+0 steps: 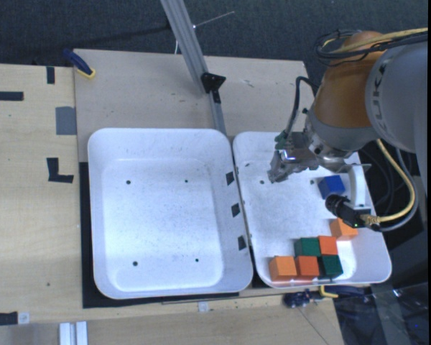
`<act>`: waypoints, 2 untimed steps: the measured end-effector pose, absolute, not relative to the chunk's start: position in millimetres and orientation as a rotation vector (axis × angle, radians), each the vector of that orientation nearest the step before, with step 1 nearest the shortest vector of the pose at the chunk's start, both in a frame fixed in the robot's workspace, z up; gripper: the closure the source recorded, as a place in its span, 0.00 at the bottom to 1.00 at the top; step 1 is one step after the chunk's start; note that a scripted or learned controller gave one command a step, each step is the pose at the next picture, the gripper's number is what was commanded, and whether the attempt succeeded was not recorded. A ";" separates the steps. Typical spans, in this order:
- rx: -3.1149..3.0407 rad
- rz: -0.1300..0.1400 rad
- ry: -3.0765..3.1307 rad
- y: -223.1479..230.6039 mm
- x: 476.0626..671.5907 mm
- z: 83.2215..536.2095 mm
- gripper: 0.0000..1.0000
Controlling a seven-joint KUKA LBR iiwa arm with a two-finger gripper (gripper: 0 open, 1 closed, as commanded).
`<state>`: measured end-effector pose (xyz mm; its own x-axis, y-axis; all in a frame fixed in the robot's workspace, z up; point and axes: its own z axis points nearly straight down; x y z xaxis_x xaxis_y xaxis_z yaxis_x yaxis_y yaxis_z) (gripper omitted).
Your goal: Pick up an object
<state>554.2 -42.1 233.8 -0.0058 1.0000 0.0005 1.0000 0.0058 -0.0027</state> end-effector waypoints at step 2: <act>-2.212 -0.003 -2.230 64.0 598.2 232.1 1.00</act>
